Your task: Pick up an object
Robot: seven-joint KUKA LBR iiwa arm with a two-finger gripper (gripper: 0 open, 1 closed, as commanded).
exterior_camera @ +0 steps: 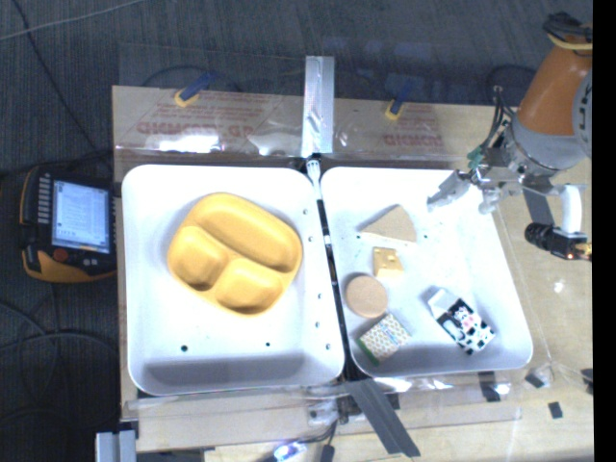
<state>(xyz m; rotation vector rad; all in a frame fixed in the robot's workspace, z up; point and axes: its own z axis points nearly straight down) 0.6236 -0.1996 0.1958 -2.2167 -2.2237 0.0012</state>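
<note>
Two white bins sit side by side on the bench. The left bin (pixel 144 287) carries one item, a yellow divided plate (pixel 234 251) with three compartments, lying flat near the bin's middle. The right bin (pixel 500 268) carries five small items: a tan wedge-shaped block (pixel 391 223) toward the far side, a small yellow square block (pixel 387 260) just beside and below it, a round tan disc (pixel 366 295) near the divider, a speckled patterned block (pixel 384 336) at the near edge, and a black-and-white box (pixel 460 320) with a spotted print toward the near right corner.

The gripper (pixel 460 187) hangs over the far right part of the right bin, near the rim, well apart from every item. Nothing sits between its fingers; whether they are spread or closed cannot be told from this angle. The arm's orange band (pixel 552 92) shows at the upper right.

Judgement on candidates: no object is singled out by the task, so any of the six counts. The wedge is nearest the tool. It looks rigid and light, likely wood or foam, but its slanted faces could squeeze out of a parallel pinch; take it across the two flat parallel sides. The disc looks stiff and low, best pinched across its diameter. The yellow square block touches or nearly touches the wedge, so fingers may nudge both. The plate is wide, smooth and probably slippery plastic; only a rim or divider ridge would offer purchase. The spotted box stands clear, which makes it a clean target.
</note>
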